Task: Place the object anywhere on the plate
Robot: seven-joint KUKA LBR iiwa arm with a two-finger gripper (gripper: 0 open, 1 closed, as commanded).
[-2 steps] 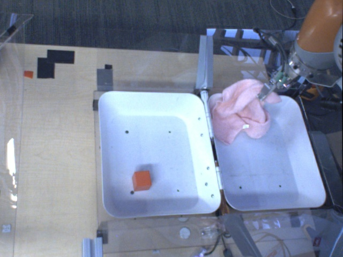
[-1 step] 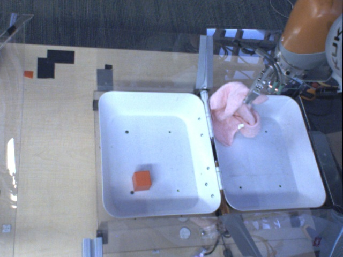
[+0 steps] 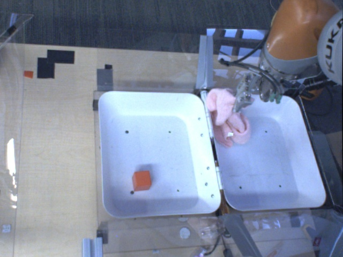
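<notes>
An orange cube lies in the left white bin, towards its front left. A pink, soft-looking crumpled thing sits at the left side of the right bin, with its upper part leaning over the wall between the two bins. My gripper hangs from the orange-banded wrist right at the pink thing's upper right edge, touching or nearly touching it. The gripper's tip is small and partly merged with the pink shape.
The arm's wrist and cables cover the right bin's back edge. A grey bracket stands behind the gap between the bins. Black markers lie on the wooden bench at far left.
</notes>
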